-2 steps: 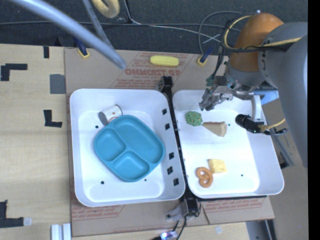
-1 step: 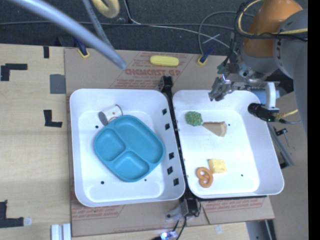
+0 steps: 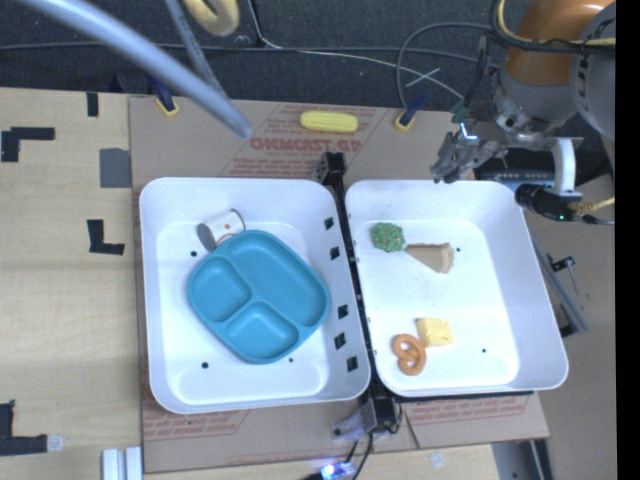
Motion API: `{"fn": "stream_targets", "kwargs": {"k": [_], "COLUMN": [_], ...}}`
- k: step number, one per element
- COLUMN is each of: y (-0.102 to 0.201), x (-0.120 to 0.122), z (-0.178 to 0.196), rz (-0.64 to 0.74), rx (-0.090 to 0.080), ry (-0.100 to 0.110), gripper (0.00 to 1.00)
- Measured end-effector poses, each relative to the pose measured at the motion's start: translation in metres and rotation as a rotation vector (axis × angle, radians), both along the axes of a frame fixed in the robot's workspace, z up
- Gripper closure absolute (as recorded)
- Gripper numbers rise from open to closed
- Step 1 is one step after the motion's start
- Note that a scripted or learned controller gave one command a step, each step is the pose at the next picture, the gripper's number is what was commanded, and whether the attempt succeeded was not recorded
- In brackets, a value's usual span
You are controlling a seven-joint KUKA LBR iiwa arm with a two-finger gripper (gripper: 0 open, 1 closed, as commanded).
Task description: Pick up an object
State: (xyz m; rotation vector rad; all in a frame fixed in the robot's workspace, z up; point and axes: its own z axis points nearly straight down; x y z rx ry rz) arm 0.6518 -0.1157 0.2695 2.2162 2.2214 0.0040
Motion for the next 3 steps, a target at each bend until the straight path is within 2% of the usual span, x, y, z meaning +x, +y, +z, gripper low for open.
{"fn": "stream_targets", "kwargs": {"k": [1,2,3], "y": [0.056,0.111,0.166], "x": [-0.003,-0.01,-0.014], "z": [-0.018,-0.015,-0.035], "rz": [0.003,0.004,0.004], "rx": [0.001,0.002,0.002], "ry": [0.007,0.007,0.008], "gripper": [1.0,1.0,1.0]}}
